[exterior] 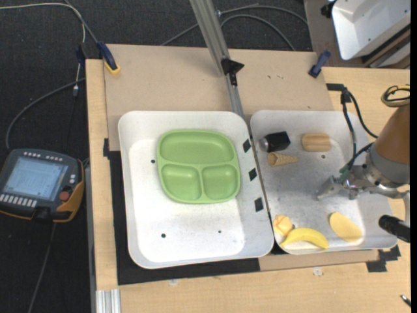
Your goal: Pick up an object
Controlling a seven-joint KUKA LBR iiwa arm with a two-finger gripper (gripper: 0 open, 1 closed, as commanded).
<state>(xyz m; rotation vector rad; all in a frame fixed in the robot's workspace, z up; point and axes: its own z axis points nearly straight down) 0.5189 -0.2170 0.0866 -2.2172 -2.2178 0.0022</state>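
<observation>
From above, the bench carries two white bins side by side. The left bin [140,240] holds a green divided plate [198,165], lying flat near its middle, out of the arm's way. The right bin [300,194] holds the loose things that could be picked: a black block [276,140] and a tan wooden block [316,142] near the far wall, a small cone [281,159] just in front of the black block, and along the near wall a banana [305,238], a peach-coloured piece [282,224] touching it, and a yellow lemon-like piece [345,225].

The gripper [329,189] reaches in low from the right, over bare bin floor between the wooden block and the lemon-like piece. It has nothing in it; how wide it stands I cannot tell.

The bins rest on a pale wooden bench [169,77] with blue clamps at its far corners. A control pendant [40,184] lies on dark carpet to the left.
</observation>
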